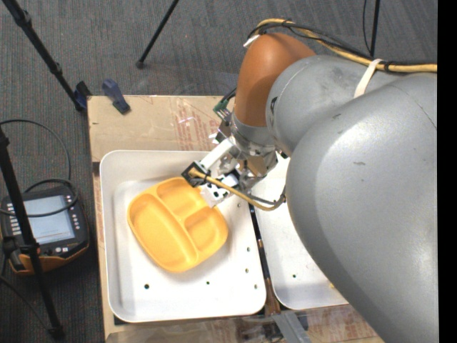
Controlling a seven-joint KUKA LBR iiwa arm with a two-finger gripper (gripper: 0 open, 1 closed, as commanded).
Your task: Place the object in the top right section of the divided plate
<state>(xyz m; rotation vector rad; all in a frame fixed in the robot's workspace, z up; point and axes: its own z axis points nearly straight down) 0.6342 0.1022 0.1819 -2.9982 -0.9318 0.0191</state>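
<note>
White bin (132, 291), divided plate (175, 229) inside, gripper (218, 183) at its rim

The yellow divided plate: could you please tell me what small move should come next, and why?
Probably a shift inward, over the divided plate: the gripper hangs at its upper right rim, in the left bin. Whether it holds anything is hidden.

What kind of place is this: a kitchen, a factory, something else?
Probably a robotics lab: a grey robot arm reaches over white bins on a bench, a handheld control pendant sits beside the bench, and tripod legs stand around.
</note>
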